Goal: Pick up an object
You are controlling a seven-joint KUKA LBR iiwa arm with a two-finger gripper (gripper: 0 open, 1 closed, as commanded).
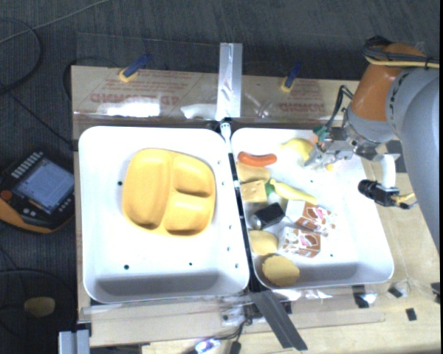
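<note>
From the camera above the bench, you see two shallow white bins side by side. The left bin (96, 271) holds one thing, a yellow divided tray (168, 190) lying a little above the bin's middle.

The right bin (369, 260) carries all the small items, crowded toward its left wall. At the top left lies a red sausage (257, 158), and just below it a tan block (252, 174) and a yellow cheese-like wedge (254, 191). A pale banana-shaped piece (294, 192) slants away from the wedge toward the bin's middle. Below that sits a black block (268, 215), then a round tan piece (263, 242), and at the bottom a brown bun-like piece (280, 270) near the front wall. To the right of the black block lie flat printed packets (308, 229), white with red-brown marks.

Near the bin's far wall you find a yellow lemon-like piece (298, 147). The claw (326, 153) hangs just to its right, over the upper right part of this bin, with the grey arm (421, 146) and its orange band (375, 87) entering from the right. You cannot tell from here how wide the claw stands, nor whether it touches the lemon-like piece; nothing is seen between its tips.

On the floor to the left of the bench lies an orange-cased handheld pendant (35, 190).
</note>
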